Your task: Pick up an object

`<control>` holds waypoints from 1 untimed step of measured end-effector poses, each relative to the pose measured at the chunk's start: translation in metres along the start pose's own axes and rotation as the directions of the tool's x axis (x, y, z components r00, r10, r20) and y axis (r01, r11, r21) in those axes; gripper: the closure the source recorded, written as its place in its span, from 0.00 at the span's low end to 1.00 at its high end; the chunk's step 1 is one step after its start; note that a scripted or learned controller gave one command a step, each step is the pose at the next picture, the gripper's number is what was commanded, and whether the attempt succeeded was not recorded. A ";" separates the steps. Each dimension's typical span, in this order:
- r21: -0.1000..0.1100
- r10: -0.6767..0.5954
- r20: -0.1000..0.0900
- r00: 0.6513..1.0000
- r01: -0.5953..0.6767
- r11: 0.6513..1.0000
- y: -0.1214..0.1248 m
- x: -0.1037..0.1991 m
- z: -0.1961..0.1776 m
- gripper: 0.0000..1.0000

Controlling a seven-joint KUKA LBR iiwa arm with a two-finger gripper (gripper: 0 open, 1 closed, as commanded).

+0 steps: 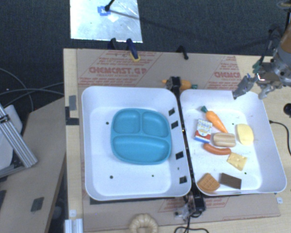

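My gripper (pixel 252 88) hangs over the far right corner of the right bin (pixel 269 125), its two fingers spread open with nothing between them. Below it in that bin lie a carrot (pixel 215 120), a small white packet (pixel 203 128), a bread roll (pixel 224 140), a pale yellow lemon-like piece (pixel 244 133), a sausage (pixel 217 149), a cheese wedge (pixel 236 160), a waffle (pixel 208 182) and a brown chocolate bar (pixel 230 180). The gripper is apart from all of them, up and to the right of the carrot.
The left bin (pixel 99 178) holds a blue divided plate (pixel 140 135). A black divider with clips (pixel 180 130) runs between the bins. An orange piece (pixel 184 85) lies behind the bins, and a ring-shaped item (pixel 144 224) lies at the bench's front edge.
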State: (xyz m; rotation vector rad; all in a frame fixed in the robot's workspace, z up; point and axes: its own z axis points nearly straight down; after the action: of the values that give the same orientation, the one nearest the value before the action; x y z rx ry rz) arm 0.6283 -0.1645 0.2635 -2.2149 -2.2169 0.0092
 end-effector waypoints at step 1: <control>-0.012 -0.002 0.002 1.000 0.002 1.000 0.002 0.000 -0.008 0.00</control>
State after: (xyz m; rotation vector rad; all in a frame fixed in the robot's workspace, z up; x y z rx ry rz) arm 0.6303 -0.1640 0.2711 -2.2192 -2.2264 -0.0015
